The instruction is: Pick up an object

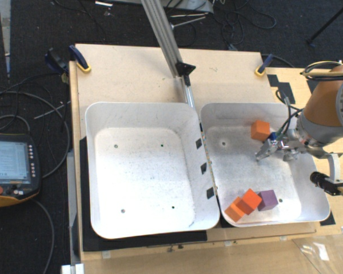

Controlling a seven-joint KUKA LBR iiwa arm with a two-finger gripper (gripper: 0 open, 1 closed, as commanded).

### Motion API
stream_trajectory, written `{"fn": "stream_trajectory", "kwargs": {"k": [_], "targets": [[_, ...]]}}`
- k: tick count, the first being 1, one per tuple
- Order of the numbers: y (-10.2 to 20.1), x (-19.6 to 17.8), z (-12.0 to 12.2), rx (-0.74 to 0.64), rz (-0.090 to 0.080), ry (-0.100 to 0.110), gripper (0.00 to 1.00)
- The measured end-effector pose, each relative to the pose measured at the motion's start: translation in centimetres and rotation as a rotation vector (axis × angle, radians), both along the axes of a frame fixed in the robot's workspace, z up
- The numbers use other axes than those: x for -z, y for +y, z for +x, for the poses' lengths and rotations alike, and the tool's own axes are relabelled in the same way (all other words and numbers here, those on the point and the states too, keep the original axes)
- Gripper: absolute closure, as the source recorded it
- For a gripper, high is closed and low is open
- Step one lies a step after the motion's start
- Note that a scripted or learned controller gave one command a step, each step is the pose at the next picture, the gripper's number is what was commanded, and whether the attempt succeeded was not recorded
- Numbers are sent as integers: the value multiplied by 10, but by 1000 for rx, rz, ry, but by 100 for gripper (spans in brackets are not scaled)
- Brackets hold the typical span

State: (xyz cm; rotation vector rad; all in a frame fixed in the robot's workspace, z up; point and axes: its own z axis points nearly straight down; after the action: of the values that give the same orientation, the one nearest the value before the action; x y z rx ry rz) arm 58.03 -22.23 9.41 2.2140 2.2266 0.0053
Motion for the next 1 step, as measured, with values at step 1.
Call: {"fn": "stream_trajectory", "kwargs": {"k": [1], "targets": [[36, -2, 57, -1, -2, 0, 0]]}}
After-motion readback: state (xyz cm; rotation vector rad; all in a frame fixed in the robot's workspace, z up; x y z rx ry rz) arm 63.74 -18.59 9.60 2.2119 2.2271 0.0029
